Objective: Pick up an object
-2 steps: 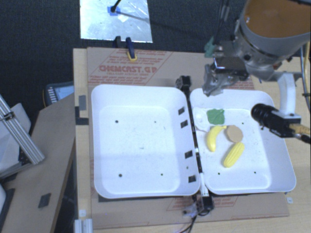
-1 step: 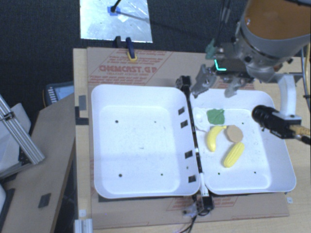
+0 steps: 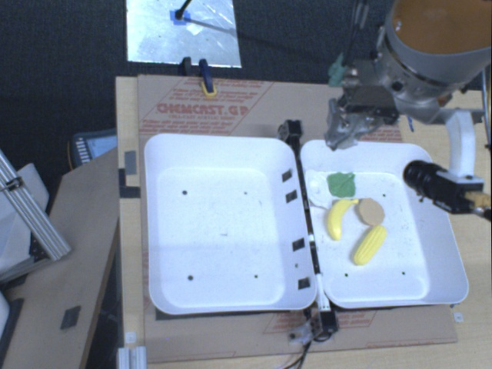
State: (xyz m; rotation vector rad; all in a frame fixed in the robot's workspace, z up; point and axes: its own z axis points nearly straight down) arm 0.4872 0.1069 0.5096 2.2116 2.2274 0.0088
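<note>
A: Starting at the left, what do we see on the table (image 3: 131, 229)?

B: We see the left bin (image 3: 219, 221), a shallow white tray with a bare floor. A black hinge strip (image 3: 301, 214) separates it from the right bin (image 3: 430, 275).

A: And what do we find in the right bin?

B: We find four objects grouped near its centre: a green piece (image 3: 341, 183) toward the far wall, a yellow banana (image 3: 338, 218) just below it, a tan round item (image 3: 370, 211) beside the banana, and a yellow corn cob (image 3: 370, 244) nearest us.

A: Where does the tool (image 3: 339, 138) stand?

B: We see it above the far rim of the right bin, apart from the objects. It grips nothing, and we cannot tell whether it is open or closed.
</note>
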